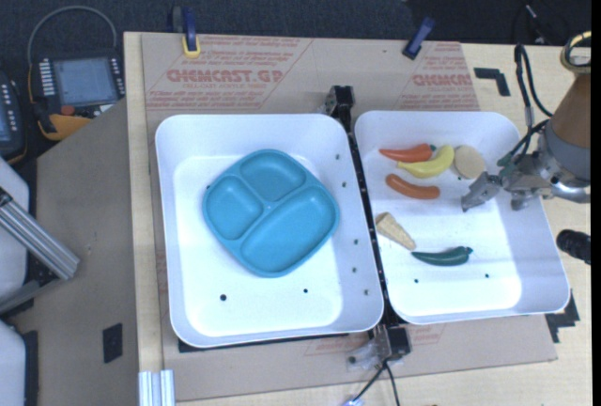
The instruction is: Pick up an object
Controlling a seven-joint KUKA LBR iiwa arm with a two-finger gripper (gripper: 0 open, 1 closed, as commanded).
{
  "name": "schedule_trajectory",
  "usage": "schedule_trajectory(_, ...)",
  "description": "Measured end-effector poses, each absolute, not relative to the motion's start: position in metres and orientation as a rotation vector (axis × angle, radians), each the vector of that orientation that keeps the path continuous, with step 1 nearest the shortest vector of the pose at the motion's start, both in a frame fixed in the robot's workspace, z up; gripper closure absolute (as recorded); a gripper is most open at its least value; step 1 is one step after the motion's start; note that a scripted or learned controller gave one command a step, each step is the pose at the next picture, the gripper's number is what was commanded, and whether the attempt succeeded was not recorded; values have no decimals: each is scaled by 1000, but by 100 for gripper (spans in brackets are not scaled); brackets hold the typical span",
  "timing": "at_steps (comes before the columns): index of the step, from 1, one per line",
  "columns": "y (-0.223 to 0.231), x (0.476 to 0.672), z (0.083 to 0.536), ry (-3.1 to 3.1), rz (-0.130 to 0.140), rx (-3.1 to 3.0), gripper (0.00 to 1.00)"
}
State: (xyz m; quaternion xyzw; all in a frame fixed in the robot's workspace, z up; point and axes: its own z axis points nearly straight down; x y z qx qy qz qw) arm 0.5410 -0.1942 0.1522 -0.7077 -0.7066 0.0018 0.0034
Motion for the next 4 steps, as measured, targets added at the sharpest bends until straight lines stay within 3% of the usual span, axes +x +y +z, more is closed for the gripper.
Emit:
schedule_trajectory(1,-187,542,107,-2218,3,-2217,0)
schedule_trajectory(2,-188,543,120,-2222,0,-2223,100)
schedule_trajectory(3,-186,553,168,-2228,-4,-2224,100)
schedule_trajectory(4,-180,548,228,-2229,-6,-2225,100)
